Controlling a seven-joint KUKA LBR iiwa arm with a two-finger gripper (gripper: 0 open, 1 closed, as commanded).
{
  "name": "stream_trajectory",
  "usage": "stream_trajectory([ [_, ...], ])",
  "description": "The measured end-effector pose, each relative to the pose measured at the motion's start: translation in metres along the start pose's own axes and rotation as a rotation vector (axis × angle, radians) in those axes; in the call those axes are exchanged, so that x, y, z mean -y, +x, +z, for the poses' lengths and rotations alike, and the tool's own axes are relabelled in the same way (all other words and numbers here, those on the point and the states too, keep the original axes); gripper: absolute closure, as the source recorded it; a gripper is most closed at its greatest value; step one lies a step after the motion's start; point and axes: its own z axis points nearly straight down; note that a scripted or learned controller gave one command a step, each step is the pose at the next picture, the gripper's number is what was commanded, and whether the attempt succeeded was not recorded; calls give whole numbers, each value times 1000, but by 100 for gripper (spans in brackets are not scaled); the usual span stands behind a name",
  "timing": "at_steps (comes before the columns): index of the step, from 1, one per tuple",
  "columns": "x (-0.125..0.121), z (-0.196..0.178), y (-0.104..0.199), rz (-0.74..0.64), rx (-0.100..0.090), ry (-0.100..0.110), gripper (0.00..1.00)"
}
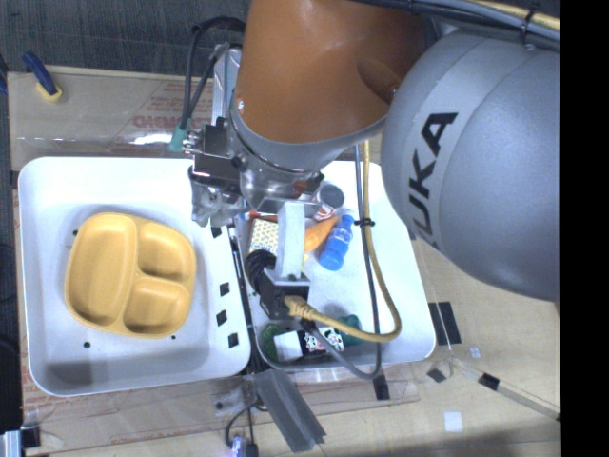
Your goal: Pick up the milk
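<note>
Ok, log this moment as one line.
arm: over right bin | yellow tray: left bin | blue bottle: right bin | milk: not identifiable

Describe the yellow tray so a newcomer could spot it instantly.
Start at the left bin, the one away from the arm. The tray lies on its floor, filling most of the middle. It is mustard yellow with rounded corners and three moulded compartments, and it sits by itself there, while the small items crowd the right bin.

The milk [326,340], black-and-white patterned, lies at the right bin's near edge.
</note>
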Motion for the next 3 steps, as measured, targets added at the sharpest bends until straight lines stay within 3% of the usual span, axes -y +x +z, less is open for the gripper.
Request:
stream_trajectory([
  [1, -3, 77, -19, 6, 1, 3, 100],
  [2, 7, 102, 34, 57, 2, 4, 100],
  [3, -7, 182, -42, -77, 0, 4, 100],
])
